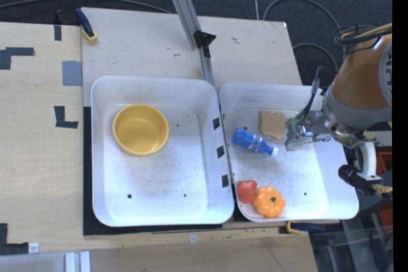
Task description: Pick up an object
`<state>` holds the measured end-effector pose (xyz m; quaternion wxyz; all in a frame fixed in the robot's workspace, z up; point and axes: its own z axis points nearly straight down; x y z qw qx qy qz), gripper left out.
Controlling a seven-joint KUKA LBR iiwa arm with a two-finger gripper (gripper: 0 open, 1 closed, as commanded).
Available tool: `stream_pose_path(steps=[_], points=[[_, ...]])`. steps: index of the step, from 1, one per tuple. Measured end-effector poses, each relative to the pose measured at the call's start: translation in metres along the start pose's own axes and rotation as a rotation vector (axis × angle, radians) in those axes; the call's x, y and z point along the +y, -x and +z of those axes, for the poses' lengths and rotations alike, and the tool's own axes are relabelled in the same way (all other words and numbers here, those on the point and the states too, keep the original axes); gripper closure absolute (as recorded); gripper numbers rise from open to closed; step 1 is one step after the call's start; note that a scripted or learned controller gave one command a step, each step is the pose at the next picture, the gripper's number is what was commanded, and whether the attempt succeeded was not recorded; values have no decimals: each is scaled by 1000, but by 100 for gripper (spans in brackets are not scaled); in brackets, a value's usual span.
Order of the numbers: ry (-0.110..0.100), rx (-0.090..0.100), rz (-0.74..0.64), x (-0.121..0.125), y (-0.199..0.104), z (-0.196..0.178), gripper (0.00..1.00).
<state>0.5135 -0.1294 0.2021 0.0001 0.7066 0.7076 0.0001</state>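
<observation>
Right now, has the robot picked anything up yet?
Not yet, it seems. The gripper is down in the right bin, close to the tan sponge and blue bottle, but nothing shows between its fingers. The orange pumpkin and red toy lie untouched. Grasping and lifting remain.

Both bins were white with fine dark speckles; the left bin (108,200) held a plain yellow bowl (141,129). In the right bin (331,200) lay a blue bottle (250,141) with a white cap, a tan sponge-like piece (273,125), a red object (247,190) and an orange pumpkin (269,202) with a green stem. The desk (32,137) was pale wood marked with dark grey tape. The arm (360,83) showed orange above grey, and the gripper (296,137) was metallic grey.
</observation>
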Motion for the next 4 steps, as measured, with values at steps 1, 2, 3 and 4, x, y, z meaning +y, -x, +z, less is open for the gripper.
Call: stream_pose_path(steps=[1, 2, 3, 4], points=[[-1, 2, -7, 25, -58, 1, 100], [0, 2, -6, 44, -106, -14, 100], [-2, 1, -5, 59, -152, -8, 100], [-1, 2, -6, 66, -206, -18, 100]])
